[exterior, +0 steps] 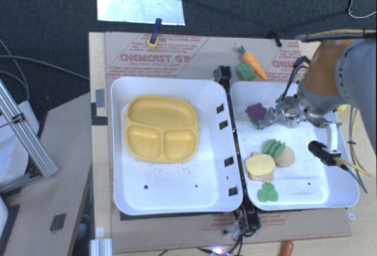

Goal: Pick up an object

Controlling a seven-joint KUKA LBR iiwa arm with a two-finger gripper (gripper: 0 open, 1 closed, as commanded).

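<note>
One purple toy (255,112) lies just left of the gripper (268,119); its grip state is unclear.

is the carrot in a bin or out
Out. The carrot lies on the board behind the right bin, past its far rim.

Yellow three-compartment plate (162,129): middle of the left white bin (121,190). Toy carrot (253,62) with green piece (245,72): on the bench (177,55), beyond the right bin's far-left corner. Blue-and-yellow marker (155,32): bench's far edge.
</note>
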